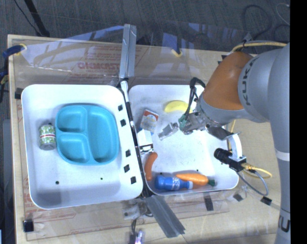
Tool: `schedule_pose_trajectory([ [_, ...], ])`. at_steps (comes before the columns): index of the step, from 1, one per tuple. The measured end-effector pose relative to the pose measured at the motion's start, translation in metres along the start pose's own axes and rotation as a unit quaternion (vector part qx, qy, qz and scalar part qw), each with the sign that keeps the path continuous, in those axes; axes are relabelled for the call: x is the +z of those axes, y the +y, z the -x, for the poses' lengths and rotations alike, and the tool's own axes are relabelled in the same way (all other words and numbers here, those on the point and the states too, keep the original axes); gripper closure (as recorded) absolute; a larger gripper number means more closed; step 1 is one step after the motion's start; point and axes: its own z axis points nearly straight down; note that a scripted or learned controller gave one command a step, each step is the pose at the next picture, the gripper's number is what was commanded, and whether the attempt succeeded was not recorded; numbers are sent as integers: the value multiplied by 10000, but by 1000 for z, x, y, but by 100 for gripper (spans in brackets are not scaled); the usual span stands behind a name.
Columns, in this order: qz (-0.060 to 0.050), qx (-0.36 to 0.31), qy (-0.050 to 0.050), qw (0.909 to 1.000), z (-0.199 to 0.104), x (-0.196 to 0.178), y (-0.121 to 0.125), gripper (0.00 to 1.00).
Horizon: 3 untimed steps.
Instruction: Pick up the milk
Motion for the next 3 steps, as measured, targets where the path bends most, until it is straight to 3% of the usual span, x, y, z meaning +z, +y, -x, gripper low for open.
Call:
schedule_pose_trajectory([
  [1, 7, 361, -7, 9993, 51, 0, 74, 0],
  [2, -4, 1310, 0, 9914, 57, 50, 96, 0],
  [3, -27, 1279, -1, 9918, 56, 41, 96, 100],
])
